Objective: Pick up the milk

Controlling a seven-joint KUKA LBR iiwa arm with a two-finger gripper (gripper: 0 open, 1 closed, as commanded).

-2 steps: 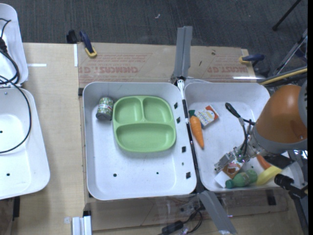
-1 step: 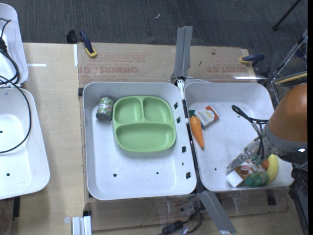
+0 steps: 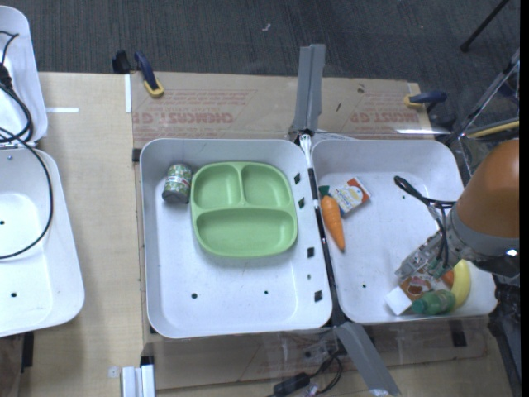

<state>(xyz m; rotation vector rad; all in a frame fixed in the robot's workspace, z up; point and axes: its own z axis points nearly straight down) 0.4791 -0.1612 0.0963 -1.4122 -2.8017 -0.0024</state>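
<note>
From the one camera above the bench, the arm [image 3: 494,201] comes in from the right edge of the frame, its orange band sitting over the lower right corner of the right bin [image 3: 376,246]. The gripper [image 3: 426,263] is down low in that corner, right on top of a small heap of things. Whether it is open or closed I cannot tell from here, as the heap and the wrist hide it.

In that heap, a white carton with red print, which I take to be the milk [image 3: 402,299], lies on its side at the lower right of the frame. Its white end pokes out to the lower left of the gripper. A dark green thing [image 3: 433,304] lies touching it, and a yellow banana [image 3: 461,284] curves just to the right of both.

Towards the upper left of the same bin, a carrot [image 3: 332,222] lies close to the dividing wall. A small white packet [image 3: 351,195] with orange and green print sits just beside its top end.

The left bin [image 3: 165,296] holds a green divided plate [image 3: 244,209] in its upper half. A small can [image 3: 176,183] stands just beside the plate's upper left corner.
</note>
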